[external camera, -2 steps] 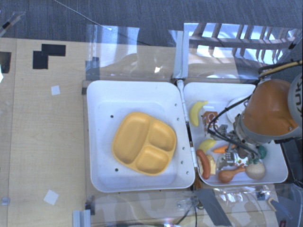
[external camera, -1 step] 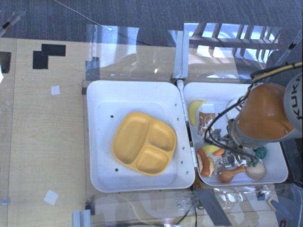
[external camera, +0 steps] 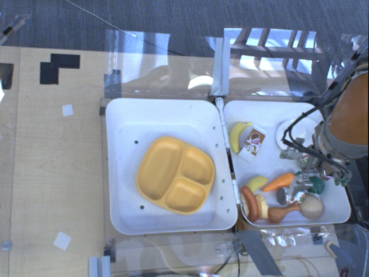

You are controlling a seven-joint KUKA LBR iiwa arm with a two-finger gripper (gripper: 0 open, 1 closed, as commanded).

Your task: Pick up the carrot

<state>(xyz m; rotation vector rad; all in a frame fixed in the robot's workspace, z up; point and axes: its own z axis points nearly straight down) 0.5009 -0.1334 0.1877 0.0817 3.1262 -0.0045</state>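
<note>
Gripper [external camera: 297, 184] sits low in the right bin [external camera: 271, 109], right at the green-top end of the carrot [external camera: 278, 181]. Can't tell from this angle how the gripper is set or whether it has anything. Carrot lies just left of the gripper, orange body pointing away from it, no visible lift.

Risks:
- Clutter. A yellow piece [external camera: 256, 183] touches the carrot's far tip, hot dog [external camera: 251, 202] and a brown round item [external camera: 310, 206] sit just below the gripper. Closing here could catch a neighbour instead.
- Grabbing near the leafy end: tapered, likely slips or pivots out on lift.
- Bin wall is close on the gripper's right, little room to re-approach.
</note>
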